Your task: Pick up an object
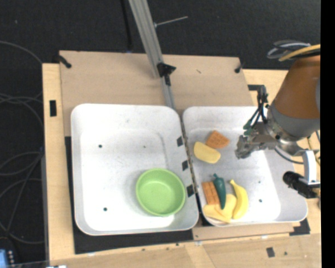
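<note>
The right bin [268, 202] holds a yellow oval piece [206, 152] with an orange wedge [217, 139] just behind it. At the bin's front lie a green pepper [219, 187], an orange block [210, 192], a banana [240, 200] and a yellow piece [215, 213]. My gripper [244, 148] hangs over the right bin's middle, to the right of the yellow oval and the orange wedge, apart from both. Nothing shows between its fingers.
A green bowl [160, 191] sits at the front right of the left bin [100, 144]. A slanted metal pole [148, 35] rises behind the bins. The arm's orange band [301, 88] looms over the right bin's far right side.
</note>
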Action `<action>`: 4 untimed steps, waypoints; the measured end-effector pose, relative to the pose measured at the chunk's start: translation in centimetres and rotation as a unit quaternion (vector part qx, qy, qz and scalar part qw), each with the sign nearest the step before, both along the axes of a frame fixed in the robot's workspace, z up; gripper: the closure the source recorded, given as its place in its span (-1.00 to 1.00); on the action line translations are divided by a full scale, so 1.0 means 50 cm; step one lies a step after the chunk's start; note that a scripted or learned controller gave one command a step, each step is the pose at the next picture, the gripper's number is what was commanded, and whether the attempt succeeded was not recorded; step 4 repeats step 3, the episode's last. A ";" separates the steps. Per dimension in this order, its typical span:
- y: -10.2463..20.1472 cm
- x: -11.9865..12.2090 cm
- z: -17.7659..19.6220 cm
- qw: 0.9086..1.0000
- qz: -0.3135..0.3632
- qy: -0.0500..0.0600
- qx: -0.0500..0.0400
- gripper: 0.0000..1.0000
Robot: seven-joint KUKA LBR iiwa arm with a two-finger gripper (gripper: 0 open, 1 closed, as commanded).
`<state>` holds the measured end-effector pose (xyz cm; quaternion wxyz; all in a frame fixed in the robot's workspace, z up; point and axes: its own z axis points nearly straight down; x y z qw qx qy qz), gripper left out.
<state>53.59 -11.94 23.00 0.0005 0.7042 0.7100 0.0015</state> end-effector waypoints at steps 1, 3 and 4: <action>0.117 0.037 0.016 1.000 0.001 0.000 0.000 1.00; 0.328 0.095 0.050 1.000 0.000 0.001 0.000 1.00; 0.328 0.095 0.050 1.000 0.000 0.001 0.000 1.00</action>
